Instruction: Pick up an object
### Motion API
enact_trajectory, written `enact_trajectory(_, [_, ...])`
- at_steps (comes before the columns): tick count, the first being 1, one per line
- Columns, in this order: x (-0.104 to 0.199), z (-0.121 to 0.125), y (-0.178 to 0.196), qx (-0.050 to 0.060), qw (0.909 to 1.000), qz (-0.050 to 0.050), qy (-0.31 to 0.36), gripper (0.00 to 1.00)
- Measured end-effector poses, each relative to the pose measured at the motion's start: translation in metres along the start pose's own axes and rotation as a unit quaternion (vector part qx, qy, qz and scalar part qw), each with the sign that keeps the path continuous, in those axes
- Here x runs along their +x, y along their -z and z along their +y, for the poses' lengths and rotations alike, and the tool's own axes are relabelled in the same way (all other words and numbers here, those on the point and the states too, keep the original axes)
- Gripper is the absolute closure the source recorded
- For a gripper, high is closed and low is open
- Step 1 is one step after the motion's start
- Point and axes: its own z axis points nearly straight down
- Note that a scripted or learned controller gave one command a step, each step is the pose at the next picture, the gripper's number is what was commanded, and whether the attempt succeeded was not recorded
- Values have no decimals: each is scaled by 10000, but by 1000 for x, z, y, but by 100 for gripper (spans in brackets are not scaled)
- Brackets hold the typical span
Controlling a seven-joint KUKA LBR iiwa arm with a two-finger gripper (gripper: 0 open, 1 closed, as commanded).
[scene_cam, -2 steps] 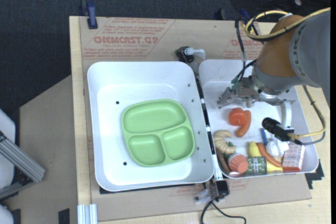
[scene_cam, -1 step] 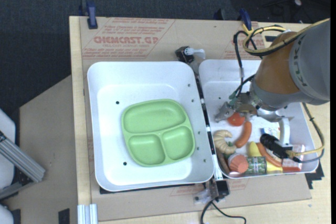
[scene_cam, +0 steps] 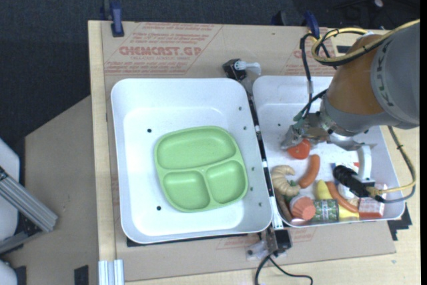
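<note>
One gripper (scene_cam: 299, 137) is low in the right bin (scene_cam: 280, 93), right at a red round piece (scene_cam: 300, 149); whether it is parted or closed on that piece I cannot tell. My reading is that the grasp itself is in hand, and next comes a straight lift once the hold is sure. At five o'clock from the gripper lie a sausage (scene_cam: 309, 171), a croissant (scene_cam: 283, 178), a red disc (scene_cam: 303, 209) and a small bottle (scene_cam: 327, 210). At nine o'clock, the left bin (scene_cam: 133, 103) holds a green divided tray (scene_cam: 200, 167).
</note>
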Motion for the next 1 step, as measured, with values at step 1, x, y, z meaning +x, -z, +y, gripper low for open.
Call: enact_trajectory(1, [98, 6, 94, -34, 10000, 23, 69, 100])
